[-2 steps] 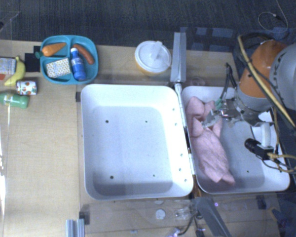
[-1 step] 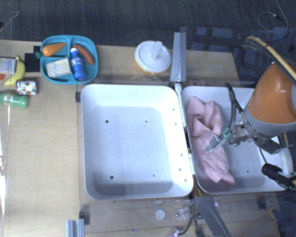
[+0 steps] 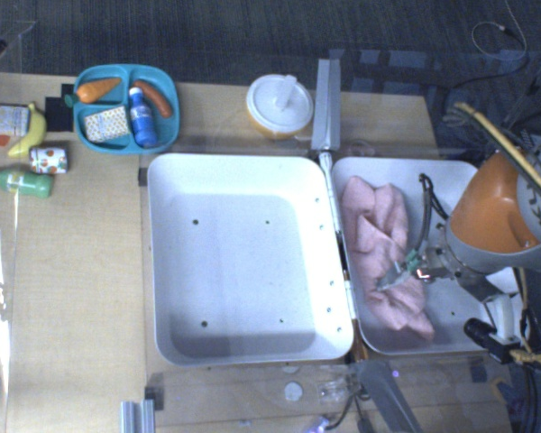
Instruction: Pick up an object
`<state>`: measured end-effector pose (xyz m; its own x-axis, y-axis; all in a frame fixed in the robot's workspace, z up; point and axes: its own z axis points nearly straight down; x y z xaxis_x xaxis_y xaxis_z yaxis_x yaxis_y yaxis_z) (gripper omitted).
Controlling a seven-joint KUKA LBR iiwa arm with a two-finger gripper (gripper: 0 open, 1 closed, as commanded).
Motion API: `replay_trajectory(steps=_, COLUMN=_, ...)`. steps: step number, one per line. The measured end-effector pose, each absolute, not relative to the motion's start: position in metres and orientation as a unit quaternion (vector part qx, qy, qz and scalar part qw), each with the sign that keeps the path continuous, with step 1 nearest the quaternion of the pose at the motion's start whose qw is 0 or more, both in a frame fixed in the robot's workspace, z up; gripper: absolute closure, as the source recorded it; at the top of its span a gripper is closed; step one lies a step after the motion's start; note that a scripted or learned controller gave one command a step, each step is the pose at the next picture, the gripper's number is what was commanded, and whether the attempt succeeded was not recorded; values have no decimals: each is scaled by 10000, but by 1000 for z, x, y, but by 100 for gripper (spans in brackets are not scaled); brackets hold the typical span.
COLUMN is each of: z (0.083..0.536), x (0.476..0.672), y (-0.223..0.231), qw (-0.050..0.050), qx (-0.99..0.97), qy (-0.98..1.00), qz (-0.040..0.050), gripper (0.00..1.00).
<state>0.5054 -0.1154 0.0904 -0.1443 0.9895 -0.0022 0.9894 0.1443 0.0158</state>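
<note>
Pink cloth point(image 3: 383, 251) lay crumpled along the left side of the right bin point(image 3: 451, 174). Gripper point(image 3: 398, 276) sat low at the cloth's right edge; fingers' state could not be told.

Premises: robotics test laboratory. Evidence: wooden bench point(image 3: 63, 332) bearing two white bins point(image 3: 243, 260), toy food in a blue divided tray point(image 3: 126, 106), loose cabling point(image 3: 500, 34) over dark carpet.
</note>
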Motion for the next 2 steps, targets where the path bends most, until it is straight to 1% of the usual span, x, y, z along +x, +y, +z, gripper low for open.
replay_trajectory(steps=1, z=91, x=495, y=-98, qw=111, qx=6346, qy=7728, qz=56, gripper=0)
replay_trajectory(steps=2, z=101, x=498, y=-98, qw=132, qx=6341, qy=7731, qz=74, gripper=100)
